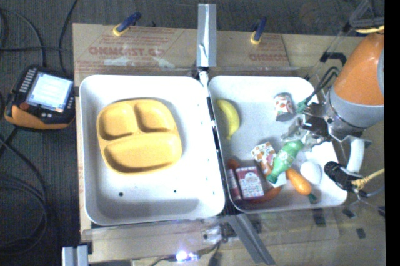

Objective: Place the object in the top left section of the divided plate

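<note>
Yellow divided plate waits bare in the left bin while the fingers hover over the right bin's clutter — a grab could snag the wrong piece — with the green bottle just below them (open or shut, I cannot tell).

my arm is a rounded grey shell with a broad orange band above the wrist; dark metal fittings and thin black cables sit near my pincer.
</note>
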`<move>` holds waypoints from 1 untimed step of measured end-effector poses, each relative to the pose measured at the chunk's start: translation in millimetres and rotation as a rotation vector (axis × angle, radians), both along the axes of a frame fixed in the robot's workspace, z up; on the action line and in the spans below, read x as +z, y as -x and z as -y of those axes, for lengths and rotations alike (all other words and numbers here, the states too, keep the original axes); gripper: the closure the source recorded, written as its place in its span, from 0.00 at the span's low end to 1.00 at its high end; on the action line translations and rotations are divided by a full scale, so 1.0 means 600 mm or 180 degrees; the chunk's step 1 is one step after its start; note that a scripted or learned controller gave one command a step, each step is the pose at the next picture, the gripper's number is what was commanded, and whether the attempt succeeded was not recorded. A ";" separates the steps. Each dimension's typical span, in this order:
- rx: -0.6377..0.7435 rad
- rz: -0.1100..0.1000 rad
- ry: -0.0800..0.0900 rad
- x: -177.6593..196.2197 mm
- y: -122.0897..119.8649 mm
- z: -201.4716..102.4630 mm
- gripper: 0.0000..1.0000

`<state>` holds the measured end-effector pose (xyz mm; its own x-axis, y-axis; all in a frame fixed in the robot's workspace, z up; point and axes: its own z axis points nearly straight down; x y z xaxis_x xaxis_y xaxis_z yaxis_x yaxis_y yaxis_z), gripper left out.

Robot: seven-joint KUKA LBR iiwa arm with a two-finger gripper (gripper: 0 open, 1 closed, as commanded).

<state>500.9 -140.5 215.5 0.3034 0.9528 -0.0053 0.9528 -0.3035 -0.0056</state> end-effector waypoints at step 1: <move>-0.0141 0.0004 -0.0001 0.135 0.027 -0.136 1.00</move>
<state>484.9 -59.1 296.6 0.3453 0.9385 -0.0046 0.9385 -0.3453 -0.0045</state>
